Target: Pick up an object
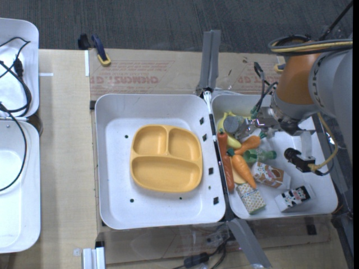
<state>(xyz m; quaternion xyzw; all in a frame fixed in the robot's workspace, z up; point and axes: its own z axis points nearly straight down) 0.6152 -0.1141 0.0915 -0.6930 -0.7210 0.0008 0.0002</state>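
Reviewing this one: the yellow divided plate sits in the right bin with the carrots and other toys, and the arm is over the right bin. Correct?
Not quite. The camera view shows the yellow divided plate alone in the left bin, not in the right bin. The carrots and other toys do lie in the right bin, and the arm is over it.

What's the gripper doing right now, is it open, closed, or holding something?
Gripper: low over the toy pile in the right bin, near the orange carrot; whether it is open, closed or holding anything cannot be told.
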